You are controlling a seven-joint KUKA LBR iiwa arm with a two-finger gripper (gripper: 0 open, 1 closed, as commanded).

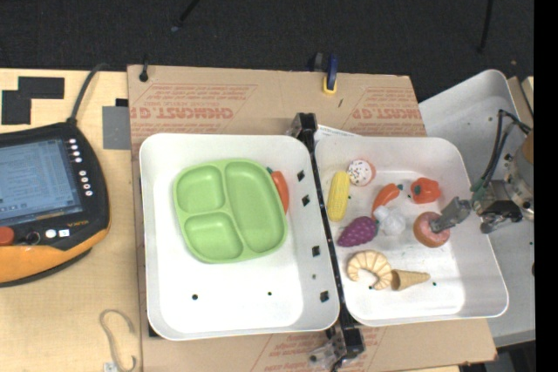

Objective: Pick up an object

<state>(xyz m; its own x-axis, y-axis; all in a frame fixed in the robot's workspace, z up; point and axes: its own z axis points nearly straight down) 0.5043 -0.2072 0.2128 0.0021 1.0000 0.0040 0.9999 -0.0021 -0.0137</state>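
Parked at the frame's right, over the right bin: gripper, open or closed impossible to tell. Looked aimed at 1 red doughnut just beside it, probably as the nearest toy. Lay further left: corn, grapes.

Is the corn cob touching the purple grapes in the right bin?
Apart. The camera view shows a strip of white bin floor between the lower end of the corn cob and the top of the purple grapes.
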